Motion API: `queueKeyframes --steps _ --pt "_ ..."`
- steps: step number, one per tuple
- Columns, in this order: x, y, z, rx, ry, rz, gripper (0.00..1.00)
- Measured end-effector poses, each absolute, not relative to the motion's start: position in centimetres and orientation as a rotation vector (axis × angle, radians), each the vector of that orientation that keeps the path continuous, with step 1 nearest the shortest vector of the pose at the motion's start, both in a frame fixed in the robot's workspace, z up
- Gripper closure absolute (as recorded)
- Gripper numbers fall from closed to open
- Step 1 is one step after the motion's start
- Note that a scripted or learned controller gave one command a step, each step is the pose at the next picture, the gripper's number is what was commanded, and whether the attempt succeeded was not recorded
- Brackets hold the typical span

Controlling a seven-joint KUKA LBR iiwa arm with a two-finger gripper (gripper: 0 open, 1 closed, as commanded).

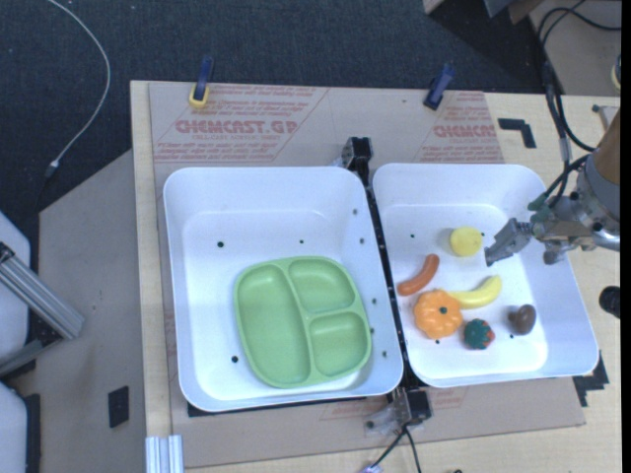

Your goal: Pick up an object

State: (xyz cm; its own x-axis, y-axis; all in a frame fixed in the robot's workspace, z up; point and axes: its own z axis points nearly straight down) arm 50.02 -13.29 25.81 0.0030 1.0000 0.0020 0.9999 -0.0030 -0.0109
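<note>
Right bin (pixel 552 358), near end: a green-and-red ball (pixel 479 334) and a dark brown fruit (pixel 522 317), apart from each other, both close to the front wall.

Right bin, middle: an orange pumpkin (pixel 437 313) with a green stem; a banana (pixel 477 292) just right of it, lying at a slant; a sausage (pixel 418 275) lying diagonally, up and left of the pumpkin, near the wall shared with the other bin.

Right bin, far half: a yellow ball (pixel 465 241), alone on the white floor. The gripper (pixel 503 242) sits just right of that ball, its jaws pointing left towards it. Nothing shows between the jaws; whether they are open or closed cannot be told from this angle. The grey arm (pixel 596 200) enters over the bin's right wall.

Left bin (pixel 187 264): one green tray (pixel 301 319) with three compartments, lying flat in the near half, turned slightly askew.

Tabletop (pixel 325 126), far edge: brown board printed with red lettering, held by a yellow clamp (pixel 201 85) at left and a blue clamp (pixel 439 87) at right.
</note>
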Motion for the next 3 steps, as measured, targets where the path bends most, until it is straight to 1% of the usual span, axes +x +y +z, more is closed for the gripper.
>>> queueKeyframes --steps 1,2,3 --pt "50.2 -13.3 26.3 -2.221 -2.221 0.0 0.0" --pt "50.4 -13.6 20.0 -2.218 -2.215 0.006 0.0" --pt "49.2 -13.8 14.6 -2.217 -2.215 0.006 0.0"
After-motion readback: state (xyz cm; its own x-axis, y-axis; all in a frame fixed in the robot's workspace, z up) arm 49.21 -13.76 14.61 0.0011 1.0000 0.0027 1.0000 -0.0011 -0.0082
